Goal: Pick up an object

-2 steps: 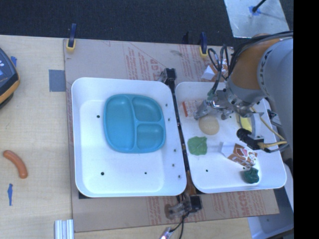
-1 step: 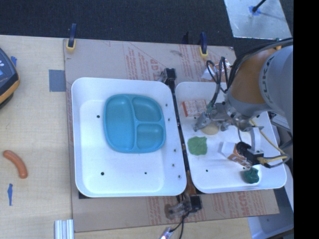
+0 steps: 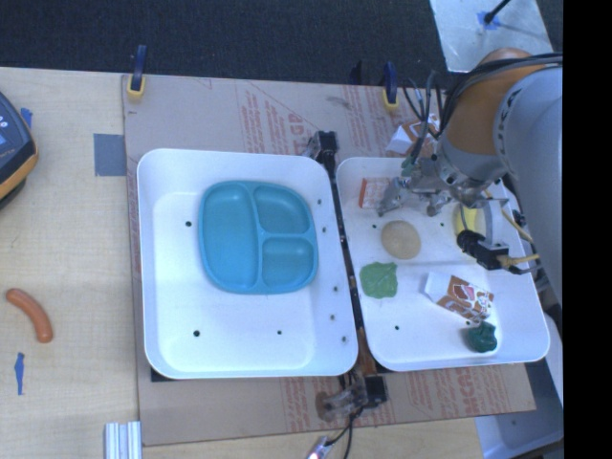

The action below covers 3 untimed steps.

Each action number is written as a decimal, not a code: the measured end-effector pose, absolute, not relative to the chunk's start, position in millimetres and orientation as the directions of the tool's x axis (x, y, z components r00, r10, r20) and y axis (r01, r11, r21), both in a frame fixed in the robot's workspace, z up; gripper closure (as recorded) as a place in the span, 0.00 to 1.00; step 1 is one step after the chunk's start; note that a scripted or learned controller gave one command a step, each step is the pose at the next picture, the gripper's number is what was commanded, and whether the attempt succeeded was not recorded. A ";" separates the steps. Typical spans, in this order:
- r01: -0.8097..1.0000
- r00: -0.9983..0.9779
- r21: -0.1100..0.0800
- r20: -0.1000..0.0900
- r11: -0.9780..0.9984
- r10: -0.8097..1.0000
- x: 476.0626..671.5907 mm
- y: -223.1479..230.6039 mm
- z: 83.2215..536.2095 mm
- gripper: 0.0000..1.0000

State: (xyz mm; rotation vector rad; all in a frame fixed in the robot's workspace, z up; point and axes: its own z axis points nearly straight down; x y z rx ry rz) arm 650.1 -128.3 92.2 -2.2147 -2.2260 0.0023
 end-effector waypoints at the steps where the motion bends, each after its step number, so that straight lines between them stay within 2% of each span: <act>1: 1.000 -0.004 -0.004 -0.001 0.004 1.000 608.3 -101.4 91.6 0.00; 2: 1.000 -0.005 -0.002 0.000 0.005 1.000 656.5 -114.4 92.2 0.00; 3: 1.000 -0.005 -0.004 -0.001 0.005 1.000 597.3 -123.1 91.7 0.00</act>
